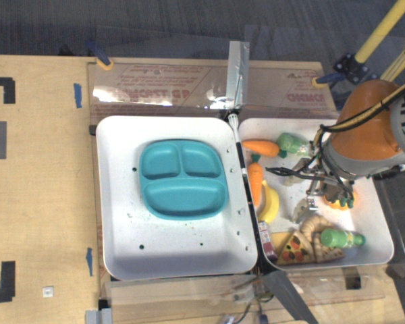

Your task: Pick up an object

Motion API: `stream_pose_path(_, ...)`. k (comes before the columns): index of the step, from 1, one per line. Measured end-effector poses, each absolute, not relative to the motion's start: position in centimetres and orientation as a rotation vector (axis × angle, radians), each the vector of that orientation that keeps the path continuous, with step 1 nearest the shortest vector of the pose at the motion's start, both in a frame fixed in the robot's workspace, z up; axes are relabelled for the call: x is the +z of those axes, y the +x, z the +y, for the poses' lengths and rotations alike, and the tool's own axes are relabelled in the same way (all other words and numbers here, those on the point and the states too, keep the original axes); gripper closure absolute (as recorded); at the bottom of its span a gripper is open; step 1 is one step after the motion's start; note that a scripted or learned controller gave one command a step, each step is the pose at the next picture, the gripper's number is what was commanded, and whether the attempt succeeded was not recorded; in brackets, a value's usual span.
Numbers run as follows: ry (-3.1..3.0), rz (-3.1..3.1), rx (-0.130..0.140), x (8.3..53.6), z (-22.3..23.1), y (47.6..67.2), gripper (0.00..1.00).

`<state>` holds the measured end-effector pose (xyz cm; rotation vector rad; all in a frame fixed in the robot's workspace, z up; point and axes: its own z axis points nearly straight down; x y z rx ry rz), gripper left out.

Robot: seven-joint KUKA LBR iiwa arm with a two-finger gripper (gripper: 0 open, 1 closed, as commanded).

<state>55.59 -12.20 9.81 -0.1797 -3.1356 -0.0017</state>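
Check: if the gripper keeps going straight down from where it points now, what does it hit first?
Probably bare floor of the right bin: the gripper points down between the banana and an orange piece. Depth is hard to judge from this slant.

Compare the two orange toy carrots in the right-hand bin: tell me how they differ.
The upper orange toy carrot lies crosswise near the far wall of the right white bin; the lower orange toy carrot lies lengthwise along the bin's left wall. The upper one sits next to a green toy; the lower one lies against a yellow toy banana. Both are orange, tapered, and lie flat apart from the gripper.
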Motion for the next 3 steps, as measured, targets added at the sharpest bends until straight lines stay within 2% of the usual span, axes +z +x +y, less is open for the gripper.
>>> stream_pose_path(1, -0.205, -3.145, 0.000, 12.0, -12.3, 61.1, 0.00)
stream_pose_path(2, -0.293, -3.139, 0.001, 8.9, -15.5, 57.5, 0.00)
stream_pose_path(3, -0.289, -3.154, 0.006, 10.4, -15.5, 57.9, 1.00)
